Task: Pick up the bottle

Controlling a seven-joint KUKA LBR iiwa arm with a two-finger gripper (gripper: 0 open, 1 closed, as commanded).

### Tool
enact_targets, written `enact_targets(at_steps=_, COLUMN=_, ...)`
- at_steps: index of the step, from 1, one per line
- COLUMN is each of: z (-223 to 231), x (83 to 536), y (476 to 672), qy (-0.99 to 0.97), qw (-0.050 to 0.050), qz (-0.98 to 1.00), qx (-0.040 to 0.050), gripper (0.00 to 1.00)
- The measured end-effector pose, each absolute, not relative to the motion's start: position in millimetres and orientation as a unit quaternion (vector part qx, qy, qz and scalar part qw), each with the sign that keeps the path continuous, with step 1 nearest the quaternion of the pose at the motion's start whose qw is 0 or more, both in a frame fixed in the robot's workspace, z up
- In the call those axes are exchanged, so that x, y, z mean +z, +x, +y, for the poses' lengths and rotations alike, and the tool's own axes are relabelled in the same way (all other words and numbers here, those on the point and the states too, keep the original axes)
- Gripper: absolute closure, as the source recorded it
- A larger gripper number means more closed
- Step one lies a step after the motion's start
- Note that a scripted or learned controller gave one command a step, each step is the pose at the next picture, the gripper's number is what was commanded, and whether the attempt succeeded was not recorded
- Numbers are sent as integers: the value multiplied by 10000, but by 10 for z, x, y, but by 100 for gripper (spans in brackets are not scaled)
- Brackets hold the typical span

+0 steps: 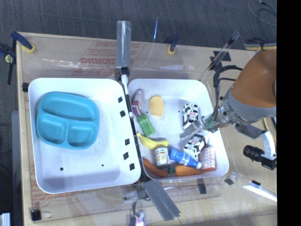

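Observation:
A blue bottle with a white cap lies on its side near the front of the right bin, between a small jar and a red can. Along the bin's left wall lies a green bottle, with a dark red object just beyond it. My gripper reaches in from the right and hangs low over the middle right of this bin, between two black-and-white cartons. It is up and right of the blue bottle and apart from it.
The right bin also holds a yellow piece, a banana and a carrot along the front wall. A blue divided plate lies in the left bin. A ridge with black clips separates the bins.

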State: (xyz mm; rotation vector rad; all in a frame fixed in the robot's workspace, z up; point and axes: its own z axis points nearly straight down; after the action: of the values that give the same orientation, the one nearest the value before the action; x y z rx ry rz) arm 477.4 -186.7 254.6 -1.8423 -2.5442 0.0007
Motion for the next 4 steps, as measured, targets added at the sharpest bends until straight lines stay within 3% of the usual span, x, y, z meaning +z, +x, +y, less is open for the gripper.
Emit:
enact_targets(at_steps=1, z=-1498, x=1625, y=5268, qy=-6311, qw=21, qz=-7757, qx=15, gripper=0)
enact_targets(at_steps=2, z=-1189, x=1322, y=5124, qy=-4531, qw=15, qz=-8915, qx=3, gripper=0)
enact_targets(at_steps=3, z=-1756, x=1843, y=4809, qy=-4625, qw=3, qz=-8866, qx=3, gripper=0)
enact_targets(at_steps=4, z=-2092, x=1148, y=4832, qy=-4187, qw=-102, qz=-9081, qx=-2, gripper=0)
